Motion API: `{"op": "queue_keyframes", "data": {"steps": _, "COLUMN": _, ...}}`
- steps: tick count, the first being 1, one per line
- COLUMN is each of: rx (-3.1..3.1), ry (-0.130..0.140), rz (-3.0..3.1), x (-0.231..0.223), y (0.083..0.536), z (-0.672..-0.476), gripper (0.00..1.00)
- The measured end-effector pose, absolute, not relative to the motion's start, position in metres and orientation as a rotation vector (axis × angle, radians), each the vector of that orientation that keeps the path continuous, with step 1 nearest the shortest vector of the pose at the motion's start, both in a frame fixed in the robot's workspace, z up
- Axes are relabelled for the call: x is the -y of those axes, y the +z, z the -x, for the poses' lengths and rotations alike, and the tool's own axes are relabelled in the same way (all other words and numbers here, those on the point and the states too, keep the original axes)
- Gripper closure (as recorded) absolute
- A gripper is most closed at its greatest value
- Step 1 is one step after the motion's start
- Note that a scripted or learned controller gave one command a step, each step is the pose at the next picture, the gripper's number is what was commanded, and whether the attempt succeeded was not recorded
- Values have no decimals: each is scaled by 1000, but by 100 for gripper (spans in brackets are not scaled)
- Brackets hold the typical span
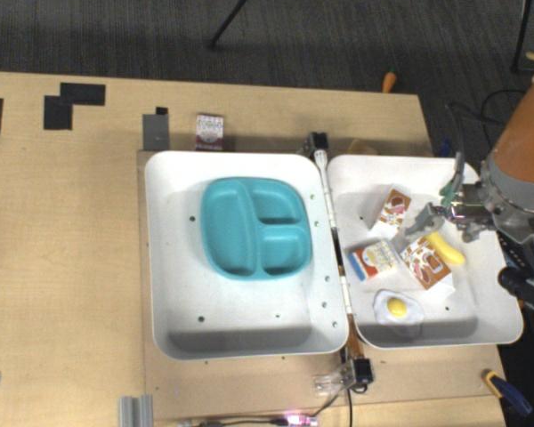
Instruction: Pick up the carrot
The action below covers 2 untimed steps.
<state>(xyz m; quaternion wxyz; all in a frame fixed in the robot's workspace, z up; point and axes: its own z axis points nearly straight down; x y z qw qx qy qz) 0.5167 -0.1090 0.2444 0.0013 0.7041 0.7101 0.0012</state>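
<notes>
Hovering at the frame's right, our gripper (427, 219) hung over the right bin (494, 327). We could not tell its jaw state.

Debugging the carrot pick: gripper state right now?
Gripper: open or shut cannot be told; it sits over the right bin, by the yellow item.

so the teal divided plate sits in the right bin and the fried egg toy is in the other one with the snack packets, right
Not quite: the camera view shows the teal divided plate in the left bin, not the right one. The fried egg toy does lie in the other bin with the snack packets.
</notes>
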Motion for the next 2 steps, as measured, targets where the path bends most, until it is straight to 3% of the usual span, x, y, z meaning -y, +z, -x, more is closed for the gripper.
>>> {"op": "queue_keyframes", "data": {"steps": 1, "rx": -1981, "ry": 2, "rz": -2439, "x": 96, "y": 255, "z": -488, "gripper": 0}}
{"op": "queue_keyframes", "data": {"steps": 2, "rx": -1212, "ry": 6, "rz": -2898, "x": 71, "y": 277, "z": -489, "gripper": 0}}
